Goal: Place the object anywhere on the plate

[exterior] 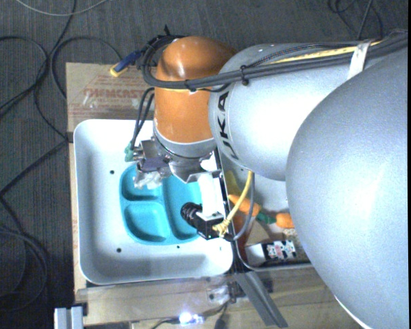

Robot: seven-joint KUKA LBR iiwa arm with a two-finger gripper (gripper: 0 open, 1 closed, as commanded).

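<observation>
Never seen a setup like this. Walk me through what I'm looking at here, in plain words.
This is one photo, taken from a camera fixed above a bench and looking down at a slant. The big grey shape with the orange band is a robot arm reaching in from the right. Its pincer hangs over a blue plate with compartments, which lies in a shallow white bin. The arm hides much of a second bin beside it, where something orange peeks out. Whether the pincer holds anything cannot be told from here.

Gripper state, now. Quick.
Gripper: cannot be told; it sits low over the blue plate in the white bin, with the wrist covering it from above.
</observation>
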